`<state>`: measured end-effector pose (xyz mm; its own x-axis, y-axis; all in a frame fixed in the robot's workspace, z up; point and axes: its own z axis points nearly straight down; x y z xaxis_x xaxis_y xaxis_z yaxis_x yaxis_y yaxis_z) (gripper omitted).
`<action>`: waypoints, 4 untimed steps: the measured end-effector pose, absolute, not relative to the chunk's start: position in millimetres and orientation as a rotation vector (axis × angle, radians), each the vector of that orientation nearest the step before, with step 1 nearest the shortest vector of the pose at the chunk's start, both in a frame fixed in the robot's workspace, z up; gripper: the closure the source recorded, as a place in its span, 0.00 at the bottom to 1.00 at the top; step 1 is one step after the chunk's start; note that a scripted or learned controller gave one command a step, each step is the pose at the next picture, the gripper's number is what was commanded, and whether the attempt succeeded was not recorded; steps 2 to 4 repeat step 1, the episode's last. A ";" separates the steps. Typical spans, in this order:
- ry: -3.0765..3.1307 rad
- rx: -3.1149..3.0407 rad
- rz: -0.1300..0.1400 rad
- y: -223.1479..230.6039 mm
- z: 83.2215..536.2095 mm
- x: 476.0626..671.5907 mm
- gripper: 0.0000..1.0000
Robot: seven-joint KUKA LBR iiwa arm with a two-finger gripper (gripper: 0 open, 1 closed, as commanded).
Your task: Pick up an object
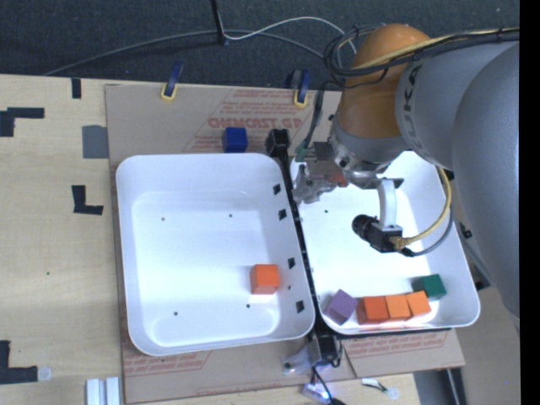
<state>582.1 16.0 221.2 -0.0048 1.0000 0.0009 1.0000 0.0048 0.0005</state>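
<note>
Over the right bin's (456, 315) upper left corner, beside the divider, hangs the hand (314, 180); I cannot tell whether it grips anything. Along that bin's near wall lie a purple block (341, 306), three orange blocks (392, 308) and a green block (433, 287). One orange cube (265, 278) sits in the left bin (152, 226).

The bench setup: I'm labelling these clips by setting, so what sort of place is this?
Most likely a robotics lab test bench. Two white bins sit side by side on cardboard held by clamps, small coloured blocks such as an orange cube lie in them, and cables run across the dark floor behind.
</note>
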 end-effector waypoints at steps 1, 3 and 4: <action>-2.227 -2.215 -0.001 71.7 229.0 586.3 1.00; -2.227 -2.215 -0.001 71.7 229.0 586.3 1.00; -2.227 -2.215 -0.001 71.7 229.0 586.3 1.00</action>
